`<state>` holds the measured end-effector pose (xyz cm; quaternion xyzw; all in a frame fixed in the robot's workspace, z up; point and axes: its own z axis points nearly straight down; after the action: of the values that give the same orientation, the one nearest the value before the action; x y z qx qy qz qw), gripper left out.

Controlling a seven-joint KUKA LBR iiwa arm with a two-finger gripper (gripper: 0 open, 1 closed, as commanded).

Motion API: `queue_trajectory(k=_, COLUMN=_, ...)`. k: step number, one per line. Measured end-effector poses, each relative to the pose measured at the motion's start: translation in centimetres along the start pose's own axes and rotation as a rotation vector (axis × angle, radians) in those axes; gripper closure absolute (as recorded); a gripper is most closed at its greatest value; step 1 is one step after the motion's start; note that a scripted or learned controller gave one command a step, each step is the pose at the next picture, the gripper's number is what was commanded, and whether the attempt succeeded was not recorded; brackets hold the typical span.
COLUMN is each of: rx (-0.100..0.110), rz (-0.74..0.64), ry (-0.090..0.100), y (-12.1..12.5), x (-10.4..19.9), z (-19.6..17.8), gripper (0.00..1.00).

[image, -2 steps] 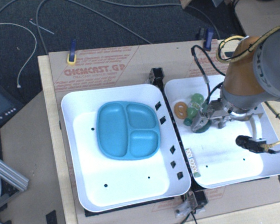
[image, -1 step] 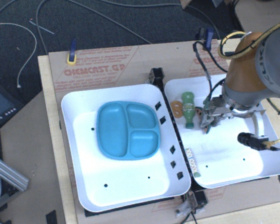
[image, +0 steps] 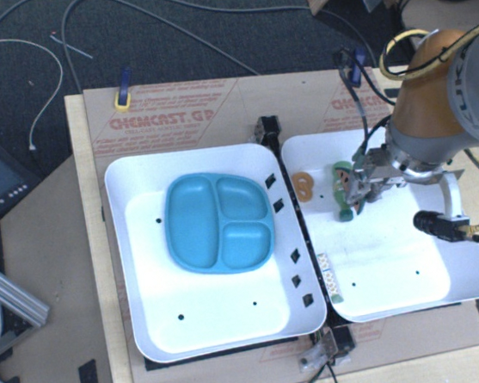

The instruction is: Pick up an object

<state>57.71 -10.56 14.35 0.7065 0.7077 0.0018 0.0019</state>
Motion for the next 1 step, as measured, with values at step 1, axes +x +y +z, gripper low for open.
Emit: queue_trajectory(k=1, rx=-0.002, rz=-0.001, ry=0.0, y=0.17, x=1.06, z=-5.69, gripper=1.0)
